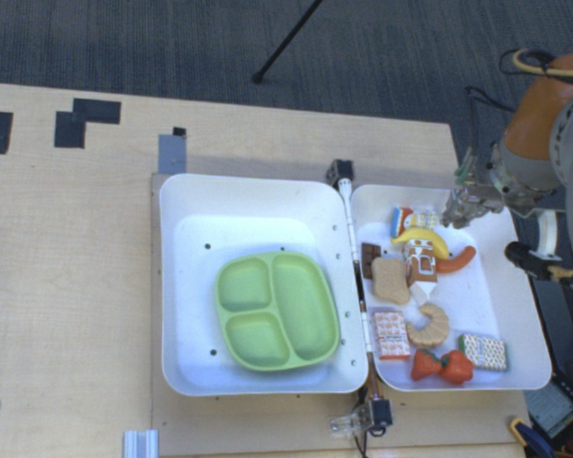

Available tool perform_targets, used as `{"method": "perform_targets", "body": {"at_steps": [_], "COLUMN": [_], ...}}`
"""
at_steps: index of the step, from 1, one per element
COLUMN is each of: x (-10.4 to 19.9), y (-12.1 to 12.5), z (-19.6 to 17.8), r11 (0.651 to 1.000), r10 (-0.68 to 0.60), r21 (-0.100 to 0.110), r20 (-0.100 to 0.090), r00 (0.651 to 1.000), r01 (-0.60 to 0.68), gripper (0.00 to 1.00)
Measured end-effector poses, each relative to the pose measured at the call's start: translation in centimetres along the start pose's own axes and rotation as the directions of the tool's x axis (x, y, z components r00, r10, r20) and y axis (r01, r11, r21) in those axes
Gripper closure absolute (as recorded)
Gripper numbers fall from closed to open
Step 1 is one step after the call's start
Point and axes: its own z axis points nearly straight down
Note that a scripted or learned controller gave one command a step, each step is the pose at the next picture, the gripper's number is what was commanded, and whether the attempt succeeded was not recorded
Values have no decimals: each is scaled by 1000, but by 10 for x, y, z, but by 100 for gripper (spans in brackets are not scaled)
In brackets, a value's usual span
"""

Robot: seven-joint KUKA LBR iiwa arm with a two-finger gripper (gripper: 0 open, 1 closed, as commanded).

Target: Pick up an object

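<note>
White plastic made up both bins on the pale wooden bench (69, 281); the left bin (187, 267) sat in the middle of the frame and held a green tray (277, 310) with three compartments, lying a little tilted toward the lower right; the right bin (517, 344) lay just beside it, their inner rims touching along a thin bar.

Small objects crowded the right bin (all toy food, by the look of them): a banana (425, 241) near its upper middle, with a blue-and-white packet (402, 219) above and to its left; an orange sausage (457, 258) just right of the banana; a slice of bread (391, 281) below, touching a brown block (370, 257) at its upper left; a croissant (430, 324) lower down; a pink-and-white box (391, 334) just left of it; two strawberries (442, 366) at the lower edge; a green-speckled box (484, 351) to their right.

The arm (541, 129) came in from the upper right of the frame, and the gripper (459, 212) hung over the upper part of the right bin, just right of the banana; whether the claw stood open or closed could not be told from this view, and no object showed between its tips.
</note>
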Motion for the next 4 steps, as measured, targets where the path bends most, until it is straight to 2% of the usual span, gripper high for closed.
{"method": "perform_targets", "body": {"at_steps": [1,2,3,4], "x": [1,17,18,-40], "y": [0,-45,-44,-43], "z": [0,55,44,74], "r11": [1000,1000,1000,1000], "r10": [-1,-2,-8,1], "r21": [0,-1,-4,-3], "r20": [0,-1,0,2], "r00": [1000,1000,1000,1000], "r01": [1,2,8,-1], "gripper": [0,0,100,100]}}
